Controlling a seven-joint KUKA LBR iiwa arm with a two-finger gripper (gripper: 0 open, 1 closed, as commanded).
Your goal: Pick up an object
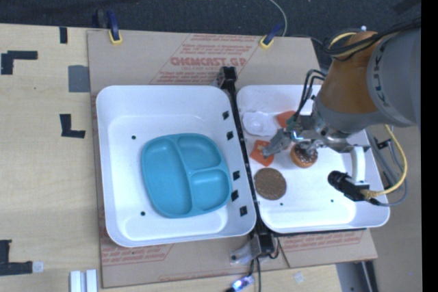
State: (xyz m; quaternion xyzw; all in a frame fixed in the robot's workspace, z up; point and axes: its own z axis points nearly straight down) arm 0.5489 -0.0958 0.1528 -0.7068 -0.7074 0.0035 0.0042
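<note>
The gripper (pixel 293 140) hangs low in the right bin (pixel 342 219); the orange piece (pixel 261 152) lies just beside it, toward the left bin (pixel 113 147) (spread or pressed together, I cannot tell).

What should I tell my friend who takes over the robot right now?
Gripper: down low in the right bin, right next to the orange piece. I can't see anything held in it.
Things: a brown disc lies just in front of the orange piece. A round orange thing sits beside the gripper. The blue divided plate lies in the left bin.
Done: nothing looks picked up yet.
Left: grab one object, probably the orange piece since it is closest, and lift it.
</note>
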